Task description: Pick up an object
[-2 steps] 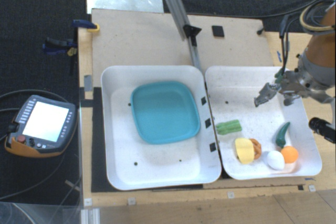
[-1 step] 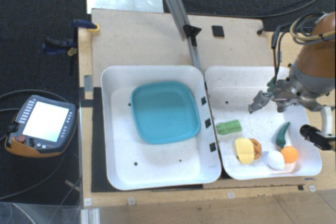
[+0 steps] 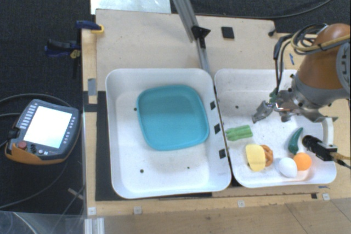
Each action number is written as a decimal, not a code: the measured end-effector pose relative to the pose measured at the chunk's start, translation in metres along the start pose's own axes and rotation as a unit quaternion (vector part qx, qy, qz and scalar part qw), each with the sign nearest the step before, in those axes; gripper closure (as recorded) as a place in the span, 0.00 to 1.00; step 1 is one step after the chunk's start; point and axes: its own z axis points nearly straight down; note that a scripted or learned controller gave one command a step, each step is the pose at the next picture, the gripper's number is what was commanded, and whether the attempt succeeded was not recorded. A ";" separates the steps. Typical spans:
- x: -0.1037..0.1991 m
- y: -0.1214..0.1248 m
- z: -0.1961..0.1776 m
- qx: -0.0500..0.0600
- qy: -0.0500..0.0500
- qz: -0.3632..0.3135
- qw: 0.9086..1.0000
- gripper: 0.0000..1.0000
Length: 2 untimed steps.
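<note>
**Jaws hang over the right bin, nothing seen in them**

We're looking down on the counter (image 3: pixel 164 35) and all the action is in the right bin (image 3: pixel 241 87). Take the yellow block (image 3: pixel 254 157) as our marker, lying near that bin's front wall. The arm (image 3: pixel 323 71) comes in from the view's right. Its jaws sit up-view of the yellow block and a touch to the right, over bare white bin floor. They're angled down toward the view's left. Open or closed? Can't tell from this angle, and no object shows between them.

The pickings are all clustered around the marker. A green block (image 3: pixel 239 132) lies just up-view and left of the yellow block, close to the wall shared by the bins. An orange-brown piece (image 3: pixel 267 154) is pressed against the yellow block's right side. Further right there's a white egg (image 3: pixel 287 167), and beyond it an orange ball (image 3: pixel 302 161), the two touching or very nearly. A dark teal curved piece (image 3: pixel 294 140) lies up-view and right of the yellow block, just above the egg and ball.

Well left of the yellow block, the left bin (image 3: pixel 118 134) holds a teal square plate (image 3: pixel 173 117), lying flat. Far left of that, off the counter, a control pendant (image 3: pixel 44 130) rests on dark carpet.
</note>
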 end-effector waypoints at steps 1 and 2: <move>0.004 0.006 0.045 0.000 0.000 0.000 1.000 0.00; 0.004 0.007 0.032 -0.002 0.000 0.000 1.000 1.00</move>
